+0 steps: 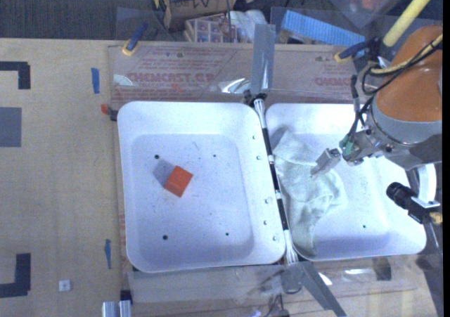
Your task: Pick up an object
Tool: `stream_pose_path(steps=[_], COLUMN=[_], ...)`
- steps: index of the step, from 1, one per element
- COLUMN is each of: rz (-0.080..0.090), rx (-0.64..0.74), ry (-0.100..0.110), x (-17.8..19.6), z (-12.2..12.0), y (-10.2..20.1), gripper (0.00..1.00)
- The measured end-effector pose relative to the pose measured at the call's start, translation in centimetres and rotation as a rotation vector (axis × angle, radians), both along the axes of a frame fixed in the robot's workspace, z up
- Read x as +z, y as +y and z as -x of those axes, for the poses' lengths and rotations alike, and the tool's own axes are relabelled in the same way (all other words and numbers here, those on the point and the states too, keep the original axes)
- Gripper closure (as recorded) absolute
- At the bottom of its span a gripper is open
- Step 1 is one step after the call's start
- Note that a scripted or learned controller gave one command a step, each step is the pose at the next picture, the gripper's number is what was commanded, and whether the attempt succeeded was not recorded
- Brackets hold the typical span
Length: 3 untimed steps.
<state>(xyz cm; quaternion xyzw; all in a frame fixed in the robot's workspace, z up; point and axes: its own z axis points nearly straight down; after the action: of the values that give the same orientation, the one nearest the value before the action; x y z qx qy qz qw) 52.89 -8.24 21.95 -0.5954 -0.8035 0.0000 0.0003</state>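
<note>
Camera view: I see the gripper [325, 163] over the right bin [394, 238], at the upper edge of a crumpled white cloth [309, 189] lying along that bin's left side. I cannot tell how the gripper is set. An orange block [178, 180] sits in the left bin [140, 126], left of centre.

An orange block [178, 180] sits on the floor of the left bin [133, 238], a little left of its middle, turned askew to the walls, with a grey shadow or patch just beside it. A pale, crumpled cloth [309, 192] lies in the right bin [394, 238], bunched against the left wall; it looks whitish green, though the tint is hard to judge.
</note>
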Motion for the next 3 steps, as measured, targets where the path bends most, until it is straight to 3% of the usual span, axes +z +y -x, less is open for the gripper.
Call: stream_pose_path(steps=[1,2,3], rz=[0.001,0.003,0.004], rx=[-0.129,-0.219,-0.221], ry=[-0.017,-0.007,-0.010], x=[-12.8,-12.5,-11.5], z=[0.6,2.2,2.2], y=[-2.2,-7.7,-7.8], gripper=[0.00,0.00,1.00])
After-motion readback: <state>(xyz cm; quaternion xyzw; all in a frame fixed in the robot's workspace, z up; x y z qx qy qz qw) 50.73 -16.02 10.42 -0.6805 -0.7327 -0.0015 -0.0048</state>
